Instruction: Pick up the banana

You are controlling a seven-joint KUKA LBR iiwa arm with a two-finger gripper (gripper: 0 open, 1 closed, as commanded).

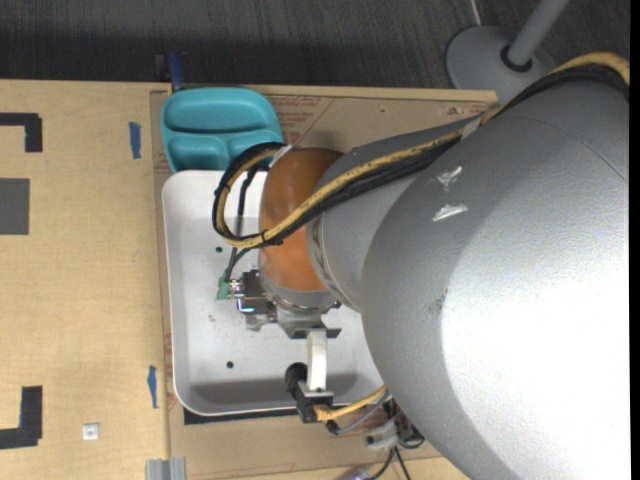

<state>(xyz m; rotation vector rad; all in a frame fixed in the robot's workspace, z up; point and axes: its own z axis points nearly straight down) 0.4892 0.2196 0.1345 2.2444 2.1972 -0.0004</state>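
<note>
The grey arm with its orange band reaches in from the right and hangs low over the left white bin. Its wrist, with a small circuit board and cables, covers the middle of that bin. The gripper itself is hidden beneath the wrist. I can make out no banana on the bare parts of the bin floor; anything under the arm is hidden.
A teal plastic container stands just past the bin's far edge. Black and yellow cables loop off the wrist over the bin. The arm's big grey body covers the right side of the bench. Cardboard bench surface lies to the left.
</note>
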